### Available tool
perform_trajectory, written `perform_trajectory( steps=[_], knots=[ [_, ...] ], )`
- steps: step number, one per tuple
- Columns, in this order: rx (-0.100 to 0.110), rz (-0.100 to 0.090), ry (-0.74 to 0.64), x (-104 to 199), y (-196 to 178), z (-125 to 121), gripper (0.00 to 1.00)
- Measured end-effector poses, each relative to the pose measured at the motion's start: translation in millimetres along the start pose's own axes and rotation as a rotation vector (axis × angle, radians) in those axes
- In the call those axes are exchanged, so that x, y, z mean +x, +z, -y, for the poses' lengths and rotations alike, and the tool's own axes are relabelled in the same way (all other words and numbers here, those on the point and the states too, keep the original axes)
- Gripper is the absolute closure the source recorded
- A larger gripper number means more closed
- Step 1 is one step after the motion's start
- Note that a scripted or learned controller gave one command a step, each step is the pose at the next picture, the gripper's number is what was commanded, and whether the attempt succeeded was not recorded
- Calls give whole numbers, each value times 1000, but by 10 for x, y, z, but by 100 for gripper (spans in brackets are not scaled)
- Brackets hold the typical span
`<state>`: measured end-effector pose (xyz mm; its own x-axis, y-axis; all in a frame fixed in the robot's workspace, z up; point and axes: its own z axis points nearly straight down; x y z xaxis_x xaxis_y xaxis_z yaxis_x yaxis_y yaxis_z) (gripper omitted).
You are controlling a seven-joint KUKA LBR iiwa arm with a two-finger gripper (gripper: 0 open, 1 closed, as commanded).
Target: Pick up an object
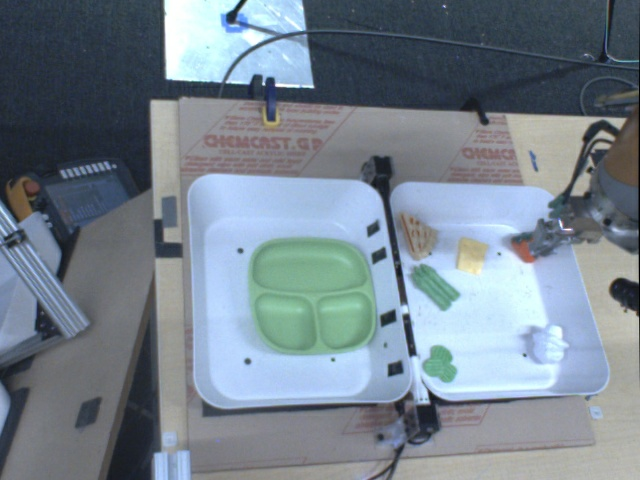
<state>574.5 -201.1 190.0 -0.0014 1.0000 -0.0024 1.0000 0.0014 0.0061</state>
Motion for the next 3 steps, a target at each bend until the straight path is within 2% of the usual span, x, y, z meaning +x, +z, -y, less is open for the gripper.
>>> perform_trajectory(
  steps=[1,2,3],
  knots=[
    [0,0,-3,-5,-512,-17,100],
    [2,-3,-8,512,-601,-159,100],
    [4,-4,-8,1084,-505,-230,100]
  ],
)
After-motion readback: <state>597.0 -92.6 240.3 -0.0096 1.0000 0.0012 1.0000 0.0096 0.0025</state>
